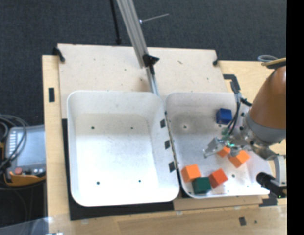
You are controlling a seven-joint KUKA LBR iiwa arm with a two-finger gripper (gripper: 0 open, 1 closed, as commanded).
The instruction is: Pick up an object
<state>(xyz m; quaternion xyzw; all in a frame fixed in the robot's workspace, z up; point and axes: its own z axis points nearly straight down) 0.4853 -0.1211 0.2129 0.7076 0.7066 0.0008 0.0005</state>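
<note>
My gripper (222,146) reaches into the right bin (191,106) from the right, low over its right half. A small orange block (224,152) lies right under the gripper's tip, partly hidden by it. Another orange block (240,158) sits just to its right, touching or nearly touching it. A blue block (223,115) rests further back in the same bin. Near the front wall lie two more orange blocks (191,172) (218,177) and a dark green block (201,185).
The left bin (78,131) stands beside the right one, sharing a middle wall. A slanted metal rail (135,31) runs from the top down to the bins' junction. The arm's grey and orange wrist (267,106) hangs over the right bin's right edge.
</note>
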